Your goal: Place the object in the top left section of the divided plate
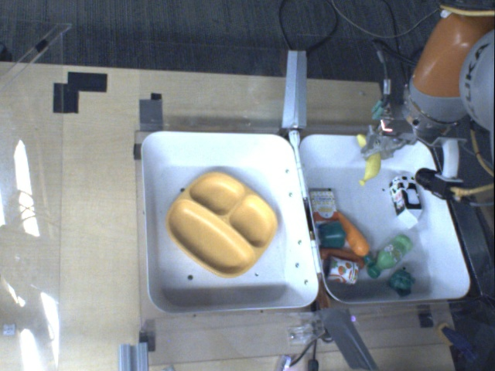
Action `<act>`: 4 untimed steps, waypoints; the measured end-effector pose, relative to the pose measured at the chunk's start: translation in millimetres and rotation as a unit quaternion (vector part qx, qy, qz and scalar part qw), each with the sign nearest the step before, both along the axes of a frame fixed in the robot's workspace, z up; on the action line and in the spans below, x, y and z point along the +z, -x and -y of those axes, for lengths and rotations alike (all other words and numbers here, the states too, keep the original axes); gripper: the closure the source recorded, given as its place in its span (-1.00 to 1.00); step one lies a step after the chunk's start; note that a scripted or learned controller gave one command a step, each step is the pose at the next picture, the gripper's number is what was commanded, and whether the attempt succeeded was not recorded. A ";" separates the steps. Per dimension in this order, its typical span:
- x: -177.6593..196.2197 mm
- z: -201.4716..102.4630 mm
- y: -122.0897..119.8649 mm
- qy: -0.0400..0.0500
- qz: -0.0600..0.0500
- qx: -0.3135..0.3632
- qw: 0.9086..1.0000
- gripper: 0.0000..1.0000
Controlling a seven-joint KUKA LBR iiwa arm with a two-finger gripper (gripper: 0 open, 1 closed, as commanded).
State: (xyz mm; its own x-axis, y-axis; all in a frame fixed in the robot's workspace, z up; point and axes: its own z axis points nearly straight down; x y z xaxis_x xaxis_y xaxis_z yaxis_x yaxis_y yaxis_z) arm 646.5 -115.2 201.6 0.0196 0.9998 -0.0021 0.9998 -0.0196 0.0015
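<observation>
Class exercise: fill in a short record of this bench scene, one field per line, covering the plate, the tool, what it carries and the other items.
plate: yellow divided plate in the left bin
tool: tool above the right bin
carried: small banana hanging from the tool
other items: carrot, green bottle, black-and-white carton

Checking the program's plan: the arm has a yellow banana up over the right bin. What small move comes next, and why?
Probably carry it left across the divider: the small yellow toy banana hangs from the claw above the right white bin, while the yellow divided plate lies in the left bin.
</observation>
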 end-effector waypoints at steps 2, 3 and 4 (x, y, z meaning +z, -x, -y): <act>-101.7 -27.6 -5.1 0.001 -0.001 -0.034 0.999 1.00; -18.4 -85.8 18.5 -0.001 0.000 0.052 0.999 1.00; -19.5 -161.0 78.6 -0.001 -0.001 0.109 0.994 1.00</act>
State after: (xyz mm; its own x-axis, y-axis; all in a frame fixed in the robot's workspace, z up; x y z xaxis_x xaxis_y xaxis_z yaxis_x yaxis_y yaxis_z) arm 567.9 45.7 182.1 -0.1975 0.9803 0.0004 0.9803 0.1975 -0.0003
